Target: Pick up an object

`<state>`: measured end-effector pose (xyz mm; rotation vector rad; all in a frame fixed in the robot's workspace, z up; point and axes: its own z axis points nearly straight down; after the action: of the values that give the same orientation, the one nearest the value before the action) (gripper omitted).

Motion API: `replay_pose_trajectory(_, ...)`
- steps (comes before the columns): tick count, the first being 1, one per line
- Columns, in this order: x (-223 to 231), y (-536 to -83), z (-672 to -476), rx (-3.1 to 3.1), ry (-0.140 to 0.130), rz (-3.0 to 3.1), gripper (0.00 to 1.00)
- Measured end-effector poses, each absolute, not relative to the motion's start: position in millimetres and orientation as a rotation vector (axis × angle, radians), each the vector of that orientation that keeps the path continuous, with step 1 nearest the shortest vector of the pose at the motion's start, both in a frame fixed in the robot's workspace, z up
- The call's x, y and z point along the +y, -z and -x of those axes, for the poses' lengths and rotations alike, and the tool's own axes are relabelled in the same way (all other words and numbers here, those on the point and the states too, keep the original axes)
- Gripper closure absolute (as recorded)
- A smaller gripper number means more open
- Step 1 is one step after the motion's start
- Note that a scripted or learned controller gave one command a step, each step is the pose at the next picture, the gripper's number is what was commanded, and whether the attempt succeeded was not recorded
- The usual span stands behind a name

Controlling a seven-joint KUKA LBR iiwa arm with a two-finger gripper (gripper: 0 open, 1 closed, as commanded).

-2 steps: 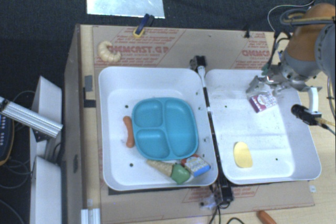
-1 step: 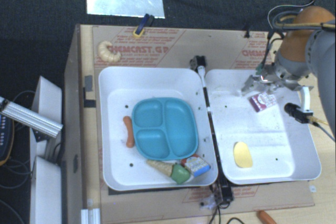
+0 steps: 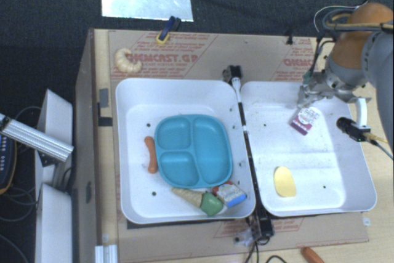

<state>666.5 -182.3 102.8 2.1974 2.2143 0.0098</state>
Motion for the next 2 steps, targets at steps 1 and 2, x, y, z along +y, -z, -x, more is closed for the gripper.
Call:
replay_pose_trajectory(1,-182.2,-102.4,-666.3,2.215,-0.009,-2.197,0.0)
replay_pose_trajectory(2,-171.0,-127.5,-625.5,2.221,-0.002,-2.219,0.0)
